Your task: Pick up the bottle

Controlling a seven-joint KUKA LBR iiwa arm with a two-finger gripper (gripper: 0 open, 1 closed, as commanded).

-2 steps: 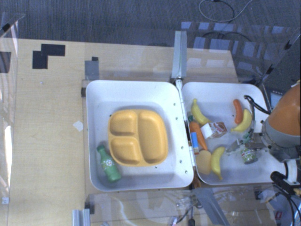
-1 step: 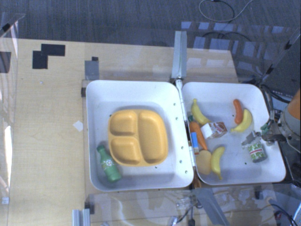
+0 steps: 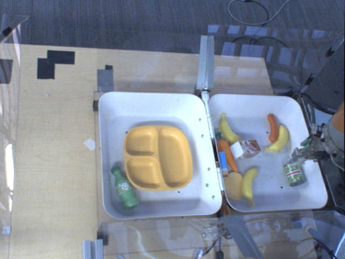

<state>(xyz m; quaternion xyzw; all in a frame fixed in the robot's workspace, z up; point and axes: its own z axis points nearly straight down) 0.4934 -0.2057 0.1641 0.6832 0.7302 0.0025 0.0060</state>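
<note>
The bottle (image 3: 124,186) lay on its side in the left bin (image 3: 108,144), far from the fingers and well apart from them; its long axis ran at a slant, with the cap toward the upper left and the base toward the lower right. It was green, with a round white mark on its body, and it lay just beside the yellow divided tray (image 3: 159,156). The gripper (image 3: 303,152) was at the right edge of the right bin (image 3: 312,196), near a small can (image 3: 294,173); how wide its fingers stood, I could not tell. The bench (image 3: 54,144) was pale wood; behind it there was dark carpet.
</note>
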